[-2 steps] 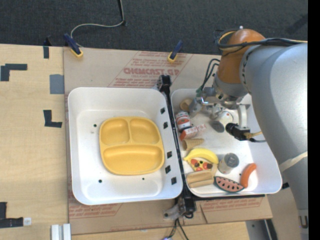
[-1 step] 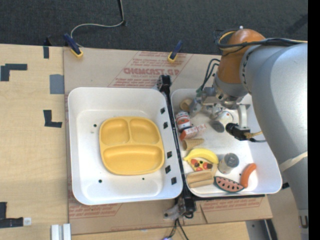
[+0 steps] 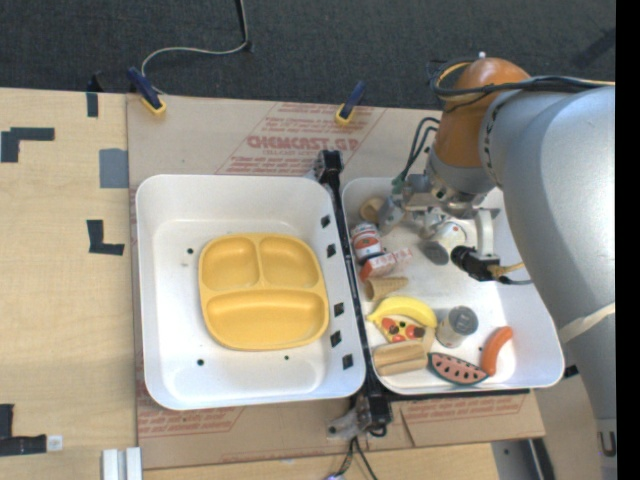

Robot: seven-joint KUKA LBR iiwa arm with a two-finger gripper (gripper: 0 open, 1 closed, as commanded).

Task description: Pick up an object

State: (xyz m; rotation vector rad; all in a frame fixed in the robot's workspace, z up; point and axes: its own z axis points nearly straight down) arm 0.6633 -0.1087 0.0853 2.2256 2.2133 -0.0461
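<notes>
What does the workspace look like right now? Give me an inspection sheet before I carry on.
Surface: cardboard sheet on the bench, held by two clamps at its far edge, with two white bins side by side.
Job's things: right bin holds a banana, pizza slice, sandwich, watermelon slice, sausage, a small can and other small pieces.
Clutter: left bin holds a yellow divided plate.
End effector: end effector low over the far part of the right bin; its state cannot be told.
Cables: one loops across the dark floor; more at the bins' near edge.
Surroundings: black tape marks on the bench at left.
</notes>
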